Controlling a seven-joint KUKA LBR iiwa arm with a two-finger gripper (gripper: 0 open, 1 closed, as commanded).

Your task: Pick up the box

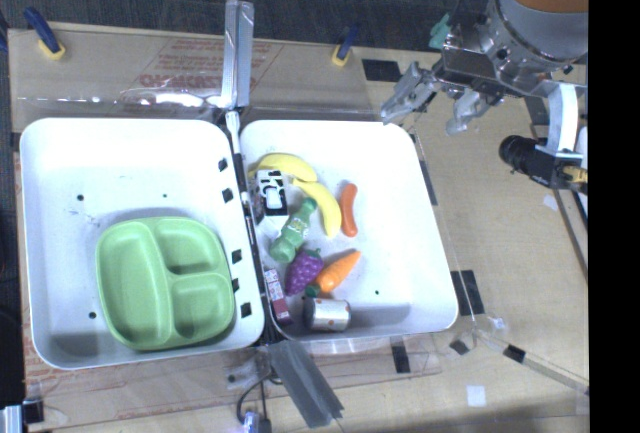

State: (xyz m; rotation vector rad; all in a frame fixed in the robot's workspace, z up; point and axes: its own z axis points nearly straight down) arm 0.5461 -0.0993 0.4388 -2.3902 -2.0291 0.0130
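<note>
A small black and white box lies in the right bin, near its left wall and just under a yellow banana. My gripper hangs above the bin's far right corner, well up and to the right of the box. Its two fingers are spread open with nothing between them.
Packed beside the box are a green bottle, purple grapes, an orange carrot, an orange sausage, a silver can and a maroon item. The left bin holds a green divided plate.
</note>
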